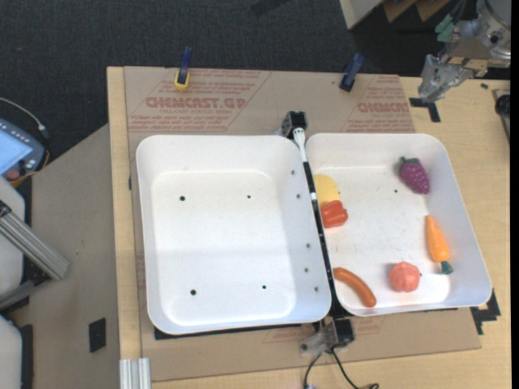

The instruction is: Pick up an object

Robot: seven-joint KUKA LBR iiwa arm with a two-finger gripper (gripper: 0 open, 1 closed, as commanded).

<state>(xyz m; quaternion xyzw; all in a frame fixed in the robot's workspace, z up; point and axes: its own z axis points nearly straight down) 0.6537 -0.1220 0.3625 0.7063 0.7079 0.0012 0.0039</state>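
The right bin [381,156] holds several toy foods. A purple bunch of grapes [413,174] lies near its far right corner, and an orange carrot [438,243] lies along the right wall. A pink-red round fruit [405,276] and an orange-red sausage [354,286] sit near the front wall. A yellow piece [325,187] and a red pepper [333,214] rest against the left wall. My gripper [439,74] hangs high beyond the bin's far right corner, above the board and apart from every object.
The left bin [219,233] adjoins the right one along a shared wall. Both stand on a brown board [243,96] held by a yellow-blue clamp [184,69] and a blue clamp [352,71]. A black clip [293,123] sits at the far end of the seam.
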